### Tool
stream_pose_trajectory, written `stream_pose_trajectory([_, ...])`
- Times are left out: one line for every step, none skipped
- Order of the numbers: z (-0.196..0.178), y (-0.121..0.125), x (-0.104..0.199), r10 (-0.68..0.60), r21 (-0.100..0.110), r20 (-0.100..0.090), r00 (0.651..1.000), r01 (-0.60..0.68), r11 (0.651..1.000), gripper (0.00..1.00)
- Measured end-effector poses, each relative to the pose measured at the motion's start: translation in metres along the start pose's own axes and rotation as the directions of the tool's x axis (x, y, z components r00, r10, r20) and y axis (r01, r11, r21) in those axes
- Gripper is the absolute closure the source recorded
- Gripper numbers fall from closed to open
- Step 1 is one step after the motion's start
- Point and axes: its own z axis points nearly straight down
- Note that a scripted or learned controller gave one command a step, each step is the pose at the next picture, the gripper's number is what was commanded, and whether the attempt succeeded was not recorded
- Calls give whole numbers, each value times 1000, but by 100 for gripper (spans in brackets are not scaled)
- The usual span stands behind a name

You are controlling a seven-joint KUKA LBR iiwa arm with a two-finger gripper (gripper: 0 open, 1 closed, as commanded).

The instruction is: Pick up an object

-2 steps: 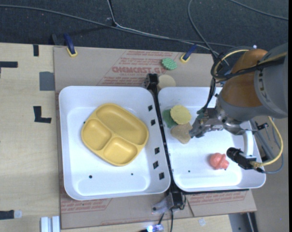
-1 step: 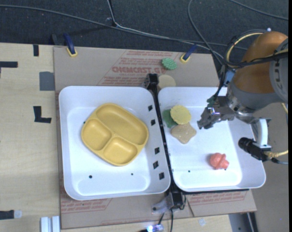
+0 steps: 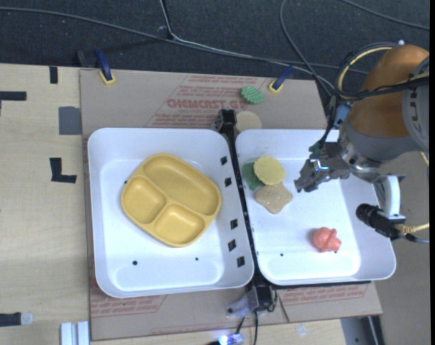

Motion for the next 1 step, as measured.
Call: stream_pose_trajectory([6,26,39,-4,0,0,1000,4,1000,100])
